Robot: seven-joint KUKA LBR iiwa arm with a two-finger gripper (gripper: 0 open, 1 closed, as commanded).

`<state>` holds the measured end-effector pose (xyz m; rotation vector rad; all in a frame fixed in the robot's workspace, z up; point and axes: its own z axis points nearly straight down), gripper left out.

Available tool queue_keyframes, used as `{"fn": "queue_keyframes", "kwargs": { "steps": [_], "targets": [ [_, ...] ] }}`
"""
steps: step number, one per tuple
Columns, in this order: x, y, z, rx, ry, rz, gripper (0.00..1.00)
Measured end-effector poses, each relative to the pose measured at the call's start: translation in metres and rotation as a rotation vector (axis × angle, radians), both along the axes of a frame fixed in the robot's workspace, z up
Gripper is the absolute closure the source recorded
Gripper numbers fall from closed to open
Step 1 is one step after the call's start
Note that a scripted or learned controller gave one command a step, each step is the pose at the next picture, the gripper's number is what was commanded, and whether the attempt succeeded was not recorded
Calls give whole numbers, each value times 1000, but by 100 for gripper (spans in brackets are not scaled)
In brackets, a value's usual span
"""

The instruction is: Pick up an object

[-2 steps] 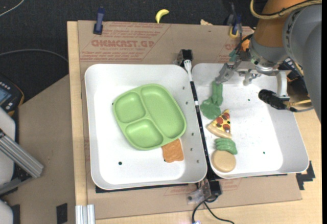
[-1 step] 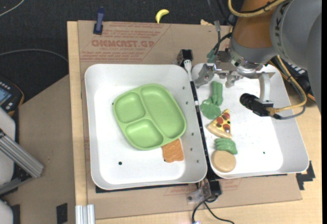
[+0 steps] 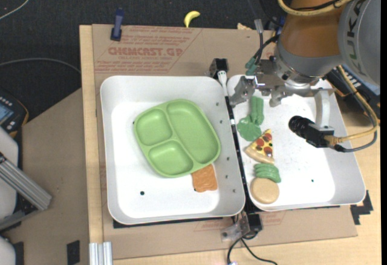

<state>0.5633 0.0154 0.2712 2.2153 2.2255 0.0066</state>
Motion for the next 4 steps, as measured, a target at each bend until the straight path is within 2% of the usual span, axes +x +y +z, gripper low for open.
{"fn": "queue_keyframes", "kwargs": {
  "steps": [1,2,3,4],
  "targets": [
    [-71,83,21,2,9,6,0],
    [-85,179,51,2,0,8,0],
    [-84,174,60,0,2,-3,100],
    [-83,118,138,0,-6,-10,100]
  ]
}}
